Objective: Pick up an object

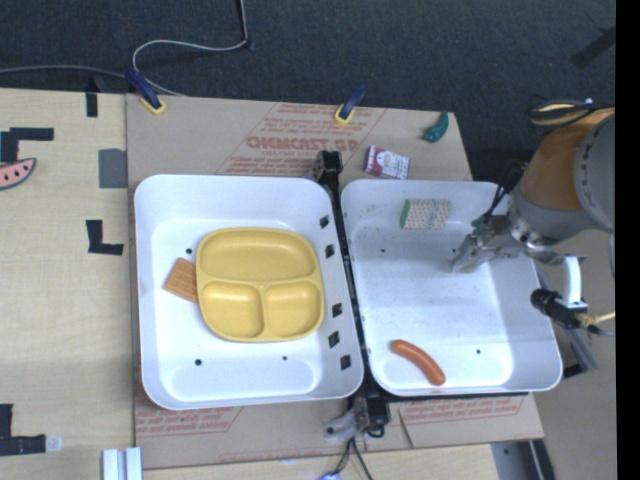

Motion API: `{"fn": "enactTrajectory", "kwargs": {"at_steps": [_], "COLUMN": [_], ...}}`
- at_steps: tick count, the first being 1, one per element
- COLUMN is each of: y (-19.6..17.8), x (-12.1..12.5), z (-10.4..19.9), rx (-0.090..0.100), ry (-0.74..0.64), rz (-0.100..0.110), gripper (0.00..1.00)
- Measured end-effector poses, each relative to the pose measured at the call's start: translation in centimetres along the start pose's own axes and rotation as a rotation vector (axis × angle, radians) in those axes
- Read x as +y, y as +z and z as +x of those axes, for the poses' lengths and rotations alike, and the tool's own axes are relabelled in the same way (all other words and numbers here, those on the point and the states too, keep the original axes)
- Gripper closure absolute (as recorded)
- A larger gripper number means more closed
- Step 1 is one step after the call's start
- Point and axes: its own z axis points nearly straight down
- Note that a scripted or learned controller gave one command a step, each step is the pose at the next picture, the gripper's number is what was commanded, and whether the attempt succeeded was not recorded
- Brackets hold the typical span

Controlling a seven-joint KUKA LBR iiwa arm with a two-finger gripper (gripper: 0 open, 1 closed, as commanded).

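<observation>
Grey pincer (468, 258) low over right bin (430, 298)

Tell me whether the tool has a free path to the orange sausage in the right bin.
Probably yes. The tool sits over the right bin, and bare white floor lies between it and the orange sausage near the front wall.

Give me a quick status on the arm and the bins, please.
Gripper over right bin, nothing seen between its fingers. Orange sausage near front wall, mesh pad at back. Yellow tray in left bin.
</observation>
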Motion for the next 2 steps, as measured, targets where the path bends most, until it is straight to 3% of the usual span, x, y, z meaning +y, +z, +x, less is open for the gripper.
{"fn": "enactTrajectory", "kwargs": {"at_steps": [1,2], "y": [0.03,-0.91], "x": [-0.02,-0.02], "z": [0.0,0.05], "rx": [0.0,0.001], "ry": [0.0,0.0], "rz": [0.001,0.001], "gripper": [0.0,1.0]}}
